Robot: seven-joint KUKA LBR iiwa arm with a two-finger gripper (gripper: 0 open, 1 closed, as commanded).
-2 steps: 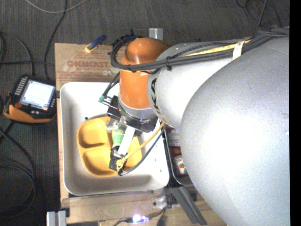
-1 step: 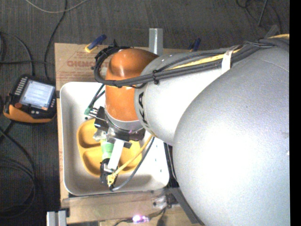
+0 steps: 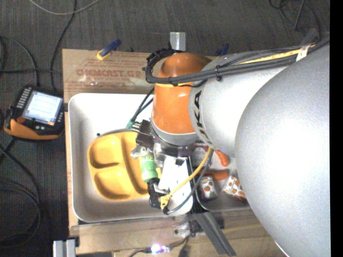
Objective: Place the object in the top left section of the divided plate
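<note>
A green object sits at the gripper, over the right edge of the yellow divided plate in the left white bin. Whether the fingers are open or closed on it cannot be told. The risk, as a judgement: a release here drops it into the wrong section or off the rim.

From my remote seat, the claw hangs over the yellow divided plate's right edge. Left of it, the plate's two sections lie open. Right of it, small packaged items crowd the bin.
</note>
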